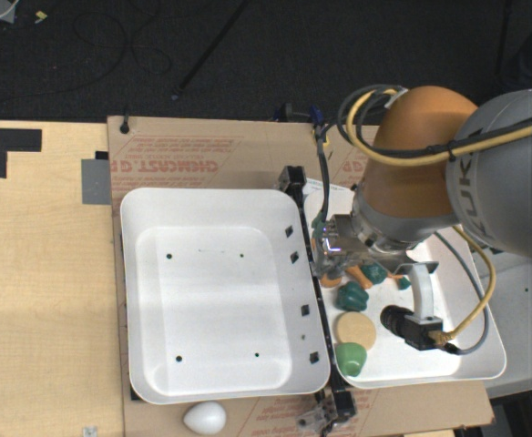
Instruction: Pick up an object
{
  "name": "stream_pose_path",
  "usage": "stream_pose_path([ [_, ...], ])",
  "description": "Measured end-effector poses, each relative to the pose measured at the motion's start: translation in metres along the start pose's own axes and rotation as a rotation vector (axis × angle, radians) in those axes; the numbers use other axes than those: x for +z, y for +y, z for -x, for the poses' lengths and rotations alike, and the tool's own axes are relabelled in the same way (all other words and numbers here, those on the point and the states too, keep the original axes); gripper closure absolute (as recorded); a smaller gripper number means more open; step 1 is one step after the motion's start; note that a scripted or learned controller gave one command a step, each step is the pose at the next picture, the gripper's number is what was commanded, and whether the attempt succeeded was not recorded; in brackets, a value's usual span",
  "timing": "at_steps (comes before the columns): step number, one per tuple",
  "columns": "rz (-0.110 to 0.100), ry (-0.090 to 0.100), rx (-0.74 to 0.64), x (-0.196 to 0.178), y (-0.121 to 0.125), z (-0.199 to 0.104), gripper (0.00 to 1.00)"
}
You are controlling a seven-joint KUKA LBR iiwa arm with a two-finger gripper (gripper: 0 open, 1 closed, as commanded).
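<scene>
Red print is running along the cardboard sheet [202,144] under the bins, upside down from the camera's side; the largest word, above the left bin [148,244], is looking like "CHEMCAST", though its letters are blurring. Smaller red lines beside it and along the sheet's lower edge are staying too small to read.

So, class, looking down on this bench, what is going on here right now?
A grey robot arm with an orange band reaches in from the right and hangs low over the right bin. Its tool sits just above a cluster of small things: a dark green lump, a tan round piece and a light green ball. Nothing is visibly lifted yet. The left bin sits alongside, and a white egg-shaped thing lies on the bench in front of it.
</scene>
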State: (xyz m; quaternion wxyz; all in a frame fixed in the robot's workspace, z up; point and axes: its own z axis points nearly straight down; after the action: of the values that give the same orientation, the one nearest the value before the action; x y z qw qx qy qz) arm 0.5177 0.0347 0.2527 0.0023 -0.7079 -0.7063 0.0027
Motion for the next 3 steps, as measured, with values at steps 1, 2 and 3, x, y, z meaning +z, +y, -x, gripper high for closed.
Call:
stream_pose_path([
  [1, 0.002, -0.006, 0.011, 0.031, 0.019, 0.137, 1.00],
  [2, -0.003, 0.004, -0.004, 0.046, -0.045, 0.078, 1.00],
  [3, 0.005, 0.003, -0.010, 0.040, -0.021, 0.005, 1.00],
])
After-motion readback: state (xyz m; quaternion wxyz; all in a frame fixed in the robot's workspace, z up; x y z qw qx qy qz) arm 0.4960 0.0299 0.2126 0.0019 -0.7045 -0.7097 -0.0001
